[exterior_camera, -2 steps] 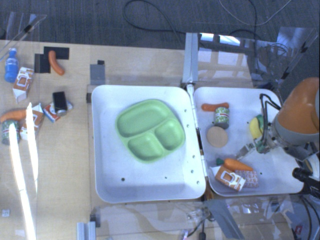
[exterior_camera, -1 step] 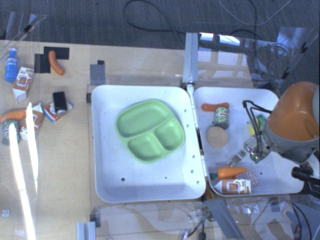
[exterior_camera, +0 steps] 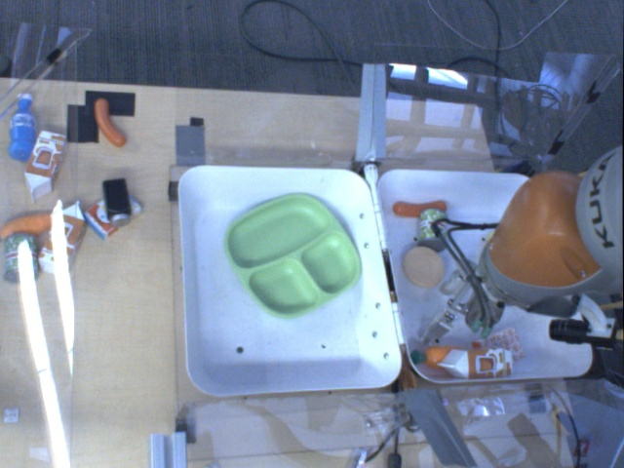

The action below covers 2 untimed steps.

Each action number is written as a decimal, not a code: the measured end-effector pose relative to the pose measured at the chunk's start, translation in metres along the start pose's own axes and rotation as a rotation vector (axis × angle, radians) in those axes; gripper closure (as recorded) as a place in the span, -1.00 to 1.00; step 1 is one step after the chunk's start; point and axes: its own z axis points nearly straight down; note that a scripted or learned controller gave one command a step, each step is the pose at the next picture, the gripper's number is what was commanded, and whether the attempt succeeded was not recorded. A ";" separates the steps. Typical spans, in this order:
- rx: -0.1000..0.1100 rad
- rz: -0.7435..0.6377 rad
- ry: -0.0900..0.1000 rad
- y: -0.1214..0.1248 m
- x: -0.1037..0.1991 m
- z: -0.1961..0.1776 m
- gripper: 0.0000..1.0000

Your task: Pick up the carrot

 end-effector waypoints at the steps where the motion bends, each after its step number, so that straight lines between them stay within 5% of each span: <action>1: 0.002 -0.112 0.016 -0.003 -0.028 0.003 -1.00; 2: 0.009 0.088 0.019 -0.012 -0.018 -0.136 -1.00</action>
